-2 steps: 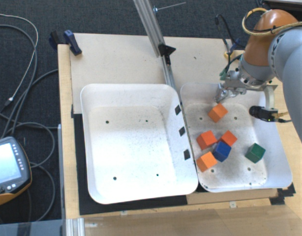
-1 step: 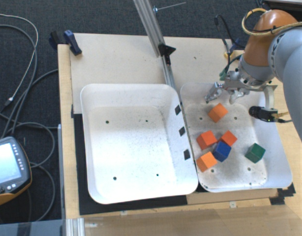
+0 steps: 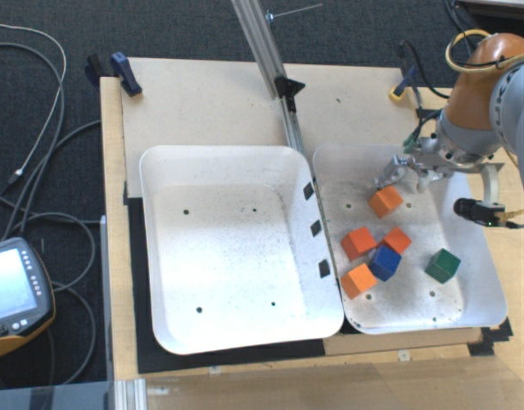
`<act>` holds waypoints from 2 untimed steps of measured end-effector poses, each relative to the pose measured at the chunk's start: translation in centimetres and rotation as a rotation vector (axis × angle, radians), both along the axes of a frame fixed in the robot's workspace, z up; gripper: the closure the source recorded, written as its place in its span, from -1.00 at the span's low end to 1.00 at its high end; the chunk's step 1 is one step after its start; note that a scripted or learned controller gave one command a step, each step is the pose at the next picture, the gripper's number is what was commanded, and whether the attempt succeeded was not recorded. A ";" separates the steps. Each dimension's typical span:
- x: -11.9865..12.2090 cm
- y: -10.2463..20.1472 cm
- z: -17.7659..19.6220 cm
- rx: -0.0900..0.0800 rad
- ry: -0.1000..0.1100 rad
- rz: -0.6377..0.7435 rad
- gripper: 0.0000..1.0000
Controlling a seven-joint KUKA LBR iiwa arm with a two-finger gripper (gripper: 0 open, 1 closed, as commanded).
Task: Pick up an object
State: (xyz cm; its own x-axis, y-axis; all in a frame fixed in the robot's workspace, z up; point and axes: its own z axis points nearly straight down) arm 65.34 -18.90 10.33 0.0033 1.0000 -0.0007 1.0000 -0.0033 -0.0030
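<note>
1. Orange block (image 3: 386, 201) sits in the right bin (image 3: 475, 301), upper middle, just below the end effector (image 3: 404, 174). We read it as the likely pick target. It looks free on the bin floor, nothing pinched yet.
2. End effector state: we cannot tell whether it is spread or pressed together; the metal parts blur into the white bin. If it comes down pressed together, it would shove the block instead of straddling it.
3. Block lies rotated relative to the bin walls. A misaligned descent could clip a corner and spin it away.
4. Cluster risk: three more orange blocks (image 3: 358, 242) (image 3: 397, 241) (image 3: 359, 278) and a blue block (image 3: 385, 262) are packed touching or nearly touching lower in the same bin. A nudged target could slide into them, and a grasp there would jam on neighbours.
5. Green block (image 3: 443, 265) stands apart near the right side, an easier fallback in our view.
6. Arm (image 3: 484, 84) hangs over the bin's upper right; a low sweep could catch the rim.
7. Left bin (image 3: 160, 173) is beside it on the surface (image 3: 202, 101), not involved.
</note>
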 end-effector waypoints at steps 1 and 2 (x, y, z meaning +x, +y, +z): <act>-0.9 4.6 -0.3 0.004 0.000 0.007 -1.00; -2.6 4.0 -0.3 0.002 0.000 0.003 -1.00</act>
State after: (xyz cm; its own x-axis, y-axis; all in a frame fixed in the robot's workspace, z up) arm 62.78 -14.88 10.00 0.0001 1.0000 0.0013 1.0000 -0.0001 -0.0034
